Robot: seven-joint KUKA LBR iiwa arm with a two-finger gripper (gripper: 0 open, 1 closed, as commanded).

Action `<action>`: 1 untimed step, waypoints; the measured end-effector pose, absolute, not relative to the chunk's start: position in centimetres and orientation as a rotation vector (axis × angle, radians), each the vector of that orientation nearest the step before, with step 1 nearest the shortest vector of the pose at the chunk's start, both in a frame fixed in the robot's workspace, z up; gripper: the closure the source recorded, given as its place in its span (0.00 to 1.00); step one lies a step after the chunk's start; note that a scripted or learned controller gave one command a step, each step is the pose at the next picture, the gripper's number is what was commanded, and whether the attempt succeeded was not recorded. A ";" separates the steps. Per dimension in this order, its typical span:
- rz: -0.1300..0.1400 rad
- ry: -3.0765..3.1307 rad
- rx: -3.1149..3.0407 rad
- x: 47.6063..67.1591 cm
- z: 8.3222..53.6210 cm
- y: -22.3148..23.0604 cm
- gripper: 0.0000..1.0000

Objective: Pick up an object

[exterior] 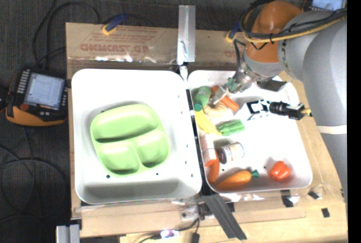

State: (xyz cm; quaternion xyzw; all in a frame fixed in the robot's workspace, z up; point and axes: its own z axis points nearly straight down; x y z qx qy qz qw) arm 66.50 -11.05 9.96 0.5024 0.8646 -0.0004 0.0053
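Observation:
My gripper [219,95] reaches down into the far left corner of the right bin [299,146]. Its tip is among a small cluster of toy foods: a green piece [199,98] to its left and an orange carrot-like piece [229,104] just to its right. A yellow banana-like piece [203,122] lies directly in front of the tip. The tip touches or nearly touches this cluster, and I cannot make out anything held in it.
Further forward in the right bin lie a green pickle-like piece [230,127], a small can [230,153], a large orange carrot [232,179], a red piece [212,167] and a red pepper [280,169]. The left bin [82,123] holds a green divided plate [130,137].

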 end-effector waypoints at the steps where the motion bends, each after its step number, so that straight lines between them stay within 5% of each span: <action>1: -0.003 2.820 1.378 66.9 18.4 -5.2 1.00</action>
